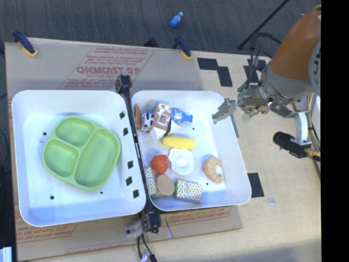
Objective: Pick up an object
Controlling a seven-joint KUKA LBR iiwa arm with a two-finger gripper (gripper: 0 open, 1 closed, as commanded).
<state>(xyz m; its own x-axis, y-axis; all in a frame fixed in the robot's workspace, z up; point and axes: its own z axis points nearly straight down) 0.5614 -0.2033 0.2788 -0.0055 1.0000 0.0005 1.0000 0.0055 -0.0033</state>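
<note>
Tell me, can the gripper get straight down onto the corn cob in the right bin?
Probably yes. The corn cob lies with its top uncovered, and the gripper hovers by the right bin's far right rim.

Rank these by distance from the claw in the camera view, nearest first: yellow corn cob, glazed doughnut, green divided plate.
1. Yellow corn cob, middle of the right bin, nearest the claw.
2. Glazed doughnut, right bin's near-right part.
3. Green divided plate, left bin, farthest.
</note>
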